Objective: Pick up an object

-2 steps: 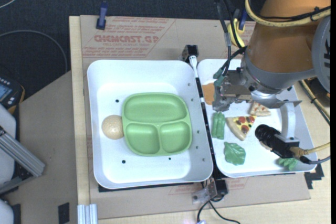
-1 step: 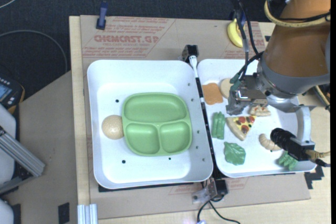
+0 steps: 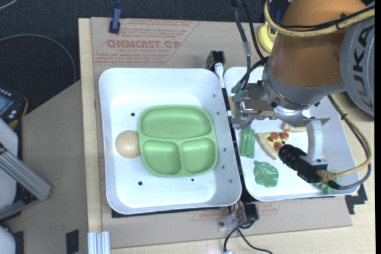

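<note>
Objects for picking are found in the right white bin (image 3: 286, 190): a green ribbed toy pickle (image 3: 247, 143), a crinkled green lettuce leaf (image 3: 265, 173) and a toy pizza slice (image 3: 274, 141). The gripper (image 3: 245, 109) is positioned above the pickle; its state cannot be determined. A miss is risked through crowding.

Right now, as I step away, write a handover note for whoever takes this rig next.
Hand: low over the right bin, at its left edge; its grip is hidden, and nothing shows as held.
Right bin: green stick, pizza slice toy, green leafy piece.
Left bin: green divided tray, beige ball touching its left side.
Done: no pick confirmed.
Left: grasp one object and lift it.
</note>
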{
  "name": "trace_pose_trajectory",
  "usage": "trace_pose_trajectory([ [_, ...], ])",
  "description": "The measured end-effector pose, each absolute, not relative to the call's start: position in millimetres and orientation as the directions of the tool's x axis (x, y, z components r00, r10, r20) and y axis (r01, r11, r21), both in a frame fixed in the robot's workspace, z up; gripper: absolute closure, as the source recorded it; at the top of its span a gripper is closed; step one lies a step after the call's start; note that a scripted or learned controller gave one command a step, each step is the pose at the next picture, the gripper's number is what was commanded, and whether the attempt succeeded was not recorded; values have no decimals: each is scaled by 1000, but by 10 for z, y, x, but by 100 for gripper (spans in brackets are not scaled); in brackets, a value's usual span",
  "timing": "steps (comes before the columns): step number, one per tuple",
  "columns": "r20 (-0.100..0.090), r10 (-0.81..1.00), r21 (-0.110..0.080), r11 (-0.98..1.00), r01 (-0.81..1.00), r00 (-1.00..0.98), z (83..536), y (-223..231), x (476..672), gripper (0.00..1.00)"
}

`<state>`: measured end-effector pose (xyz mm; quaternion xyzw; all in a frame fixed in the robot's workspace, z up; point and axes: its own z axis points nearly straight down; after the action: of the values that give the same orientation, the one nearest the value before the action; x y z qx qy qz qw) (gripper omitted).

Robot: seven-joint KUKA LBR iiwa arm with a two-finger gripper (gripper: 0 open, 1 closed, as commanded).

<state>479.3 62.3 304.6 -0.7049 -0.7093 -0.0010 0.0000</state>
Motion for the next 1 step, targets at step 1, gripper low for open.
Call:
trace_pose_trajectory([
  [1,-1,1000,-5,-5,1000,5,2771,231,4789,100],
])
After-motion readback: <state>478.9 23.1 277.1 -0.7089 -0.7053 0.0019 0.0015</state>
